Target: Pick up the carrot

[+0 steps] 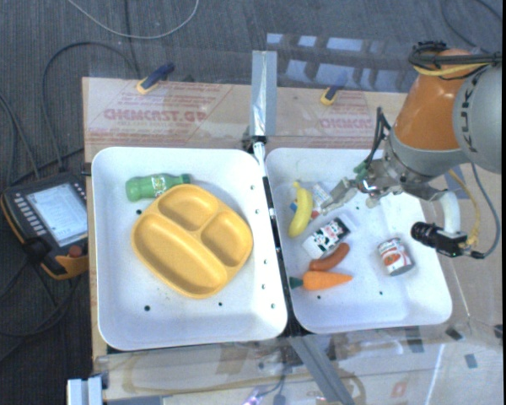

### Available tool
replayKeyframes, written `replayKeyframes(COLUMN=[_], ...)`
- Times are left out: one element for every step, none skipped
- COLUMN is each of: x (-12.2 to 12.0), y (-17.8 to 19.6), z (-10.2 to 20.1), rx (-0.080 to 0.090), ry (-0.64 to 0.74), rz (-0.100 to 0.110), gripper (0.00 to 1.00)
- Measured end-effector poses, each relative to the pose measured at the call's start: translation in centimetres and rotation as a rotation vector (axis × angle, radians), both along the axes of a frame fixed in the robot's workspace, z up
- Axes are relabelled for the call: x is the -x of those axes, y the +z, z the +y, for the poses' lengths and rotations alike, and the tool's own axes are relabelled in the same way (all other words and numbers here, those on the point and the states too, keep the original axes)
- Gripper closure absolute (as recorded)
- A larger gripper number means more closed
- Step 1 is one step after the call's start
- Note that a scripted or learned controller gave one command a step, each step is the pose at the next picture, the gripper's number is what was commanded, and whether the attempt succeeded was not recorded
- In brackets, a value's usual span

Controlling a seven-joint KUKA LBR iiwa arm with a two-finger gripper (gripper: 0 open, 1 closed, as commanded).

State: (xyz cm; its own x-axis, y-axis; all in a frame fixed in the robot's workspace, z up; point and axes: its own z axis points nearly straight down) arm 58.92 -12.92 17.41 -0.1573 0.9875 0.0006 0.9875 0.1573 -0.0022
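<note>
Carrot (325, 281) lies flat near the front wall of the right bin (422, 315), tip pointing right, untouched. Just behind it a sausage (329, 257), touching or nearly so; then a small black-and-white carton (325, 237), with a can (395, 256) off to the right. Further back a banana (300, 211). Gripper (347, 189) hovers over the bin's rear half, near the banana, well apart from the carrot; can't tell if the claw is released or clenched. Left bin (118, 310) holds a yellow divided tray (192, 239) and a green bottle (154, 185).
</note>
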Motion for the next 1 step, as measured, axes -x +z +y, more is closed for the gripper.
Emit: replayKeyframes(x=[3.59], y=[-5.08], z=[1.08], rx=[0.009], ry=[0.226], rz=[-0.031], gripper=[0.0])
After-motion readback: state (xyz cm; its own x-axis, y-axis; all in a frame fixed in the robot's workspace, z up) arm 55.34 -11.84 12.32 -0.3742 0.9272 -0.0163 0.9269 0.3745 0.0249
